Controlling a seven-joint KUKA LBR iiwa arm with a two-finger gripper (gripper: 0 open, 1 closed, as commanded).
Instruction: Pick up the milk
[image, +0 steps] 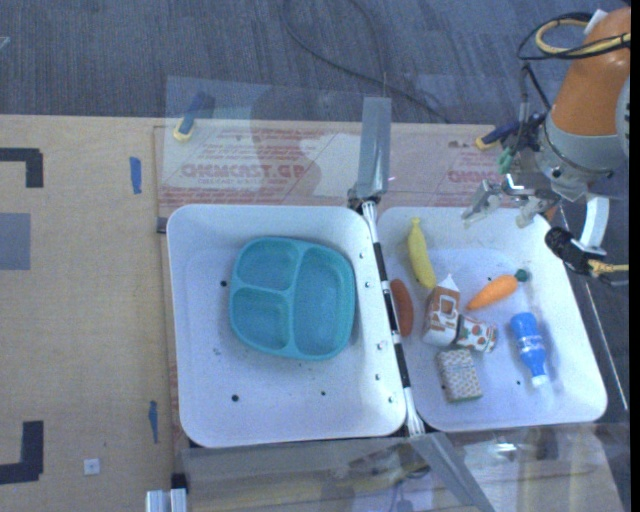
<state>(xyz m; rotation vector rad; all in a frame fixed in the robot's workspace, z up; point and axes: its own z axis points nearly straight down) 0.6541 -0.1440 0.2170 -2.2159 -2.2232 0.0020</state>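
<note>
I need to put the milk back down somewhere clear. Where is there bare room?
Left bin: floor below and left of the teal tray. Right bin: top strip above the carrot. Crowded around the milk carton, between sausage, banana and bottle.

Milk (441, 314): small carton, brown and white print, gabled white top pointing far. Lies tipped over in the right bin, left of centre. Hot dog just to its left, banana beyond it on the far side, small can touching its right near corner, carrot to the right.
</note>
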